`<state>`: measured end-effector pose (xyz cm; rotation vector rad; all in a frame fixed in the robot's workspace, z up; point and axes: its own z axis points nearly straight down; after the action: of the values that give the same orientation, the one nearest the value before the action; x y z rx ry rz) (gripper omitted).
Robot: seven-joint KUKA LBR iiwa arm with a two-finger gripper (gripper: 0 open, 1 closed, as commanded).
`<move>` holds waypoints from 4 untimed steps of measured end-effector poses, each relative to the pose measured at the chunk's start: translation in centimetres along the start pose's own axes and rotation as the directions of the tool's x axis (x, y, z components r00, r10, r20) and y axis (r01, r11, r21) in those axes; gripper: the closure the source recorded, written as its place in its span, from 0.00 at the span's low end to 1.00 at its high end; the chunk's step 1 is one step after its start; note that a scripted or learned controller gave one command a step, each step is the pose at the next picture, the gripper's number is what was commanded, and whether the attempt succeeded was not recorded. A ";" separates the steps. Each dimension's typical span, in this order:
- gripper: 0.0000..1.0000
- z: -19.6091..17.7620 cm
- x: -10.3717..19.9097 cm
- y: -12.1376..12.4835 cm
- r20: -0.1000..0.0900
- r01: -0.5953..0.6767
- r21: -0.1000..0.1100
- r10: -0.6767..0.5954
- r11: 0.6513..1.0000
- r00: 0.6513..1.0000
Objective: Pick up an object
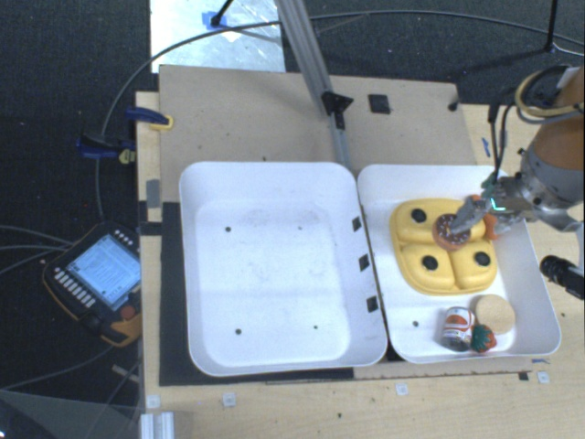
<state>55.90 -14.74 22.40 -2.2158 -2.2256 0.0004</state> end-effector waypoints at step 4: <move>0.00 11.4 1.3 1.3 -0.012 0.007 -0.017 -0.008 1.000 1.000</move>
<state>57.14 -13.41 11.03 -2.2097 -2.2363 -0.0317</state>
